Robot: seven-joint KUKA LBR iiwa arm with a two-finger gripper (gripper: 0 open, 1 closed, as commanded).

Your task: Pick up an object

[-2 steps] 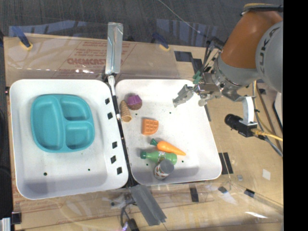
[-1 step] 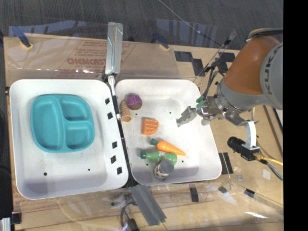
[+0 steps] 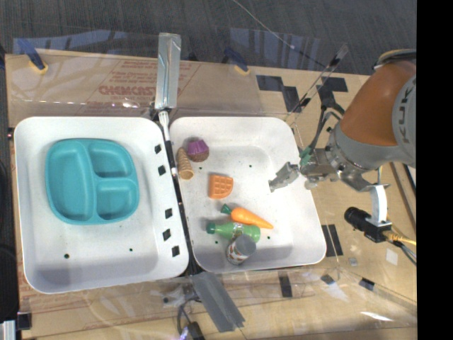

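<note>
Candidate objects, all lying loose in the right bin [image 3: 301, 190], placed relative to the waffle at its middle:

- Waffle [image 3: 220, 185]: small orange square, flat on the bin floor, free on every side; probably the easiest thing to lift.
- Carrot [image 3: 245, 217]: just below the waffle, lying on its side, green top toward the divider between the bins.
- Green bottle [image 3: 232, 228]: below the carrot and touching it, also on its side.
- Grey can [image 3: 241, 248]: lowest of the group, against the bottle, near the bin's front wall. These three crowd each other, so a clean hold on any one of them looks harder.
- Purple ball-shaped toy [image 3: 197, 149]: above and left of the waffle.
- Ice-cream cone [image 3: 184, 164]: left of the waffle, beside the purple toy and close to the divider.

Pincer [image 3: 284, 176]: right of the waffle, well apart from it, over bare bin floor near the right wall, on the arm [image 3: 371, 122] reaching in from the right. Nothing is seen between its fingers; whether they are spread or closed cannot be told. No object is lifted yet.

Left bin [image 3: 85, 257]: left of the waffle past the divider, carrying a teal divided plate [image 3: 92, 180].

Table [image 3: 354, 275]: carries both bins.
</note>
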